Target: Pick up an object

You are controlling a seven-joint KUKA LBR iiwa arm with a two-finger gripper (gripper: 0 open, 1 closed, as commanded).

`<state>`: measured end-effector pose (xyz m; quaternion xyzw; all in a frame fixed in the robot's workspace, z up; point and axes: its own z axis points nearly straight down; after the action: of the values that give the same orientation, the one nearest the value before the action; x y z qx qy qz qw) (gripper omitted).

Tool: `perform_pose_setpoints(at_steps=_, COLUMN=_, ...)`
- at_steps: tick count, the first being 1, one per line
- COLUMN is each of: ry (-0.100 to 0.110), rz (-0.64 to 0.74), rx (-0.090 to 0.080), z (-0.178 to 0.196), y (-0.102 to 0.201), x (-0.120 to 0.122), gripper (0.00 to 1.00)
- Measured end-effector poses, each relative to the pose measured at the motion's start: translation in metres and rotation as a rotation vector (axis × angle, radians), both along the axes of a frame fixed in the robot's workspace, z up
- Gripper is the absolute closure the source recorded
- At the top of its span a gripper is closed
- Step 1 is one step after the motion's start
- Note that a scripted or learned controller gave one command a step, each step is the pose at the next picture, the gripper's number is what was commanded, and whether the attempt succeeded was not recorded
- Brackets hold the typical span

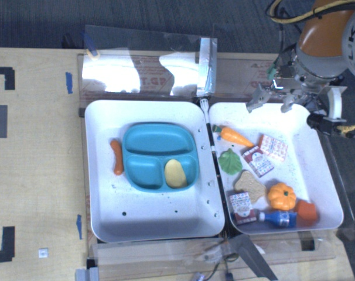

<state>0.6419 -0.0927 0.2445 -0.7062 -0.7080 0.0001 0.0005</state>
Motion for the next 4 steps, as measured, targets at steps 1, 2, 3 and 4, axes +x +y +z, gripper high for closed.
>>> perform_pose_setpoints(at_steps=1, ry=0.004, rz=0.289, rx=0.002, z=-0.125, y=-0.004, x=-0.010, gripper=0.00)
perform_pose_setpoints(at_steps=2, ry=0.016, rz=0.190, rx=0.004, z=-0.160, y=-0.016, x=0.022, gripper=0.00)
perform_pose_setpoints(at_steps=3, ry=0.005, rz=0.323, rx=-0.004, z=-0.159, y=-0.011, x=0.024, gripper=0.00)
perform_pose_setpoints(at_steps=4, ry=0.005, rz=0.287, rx=-0.002, z=-0.159, y=-0.011, x=0.023, gripper=0.00)
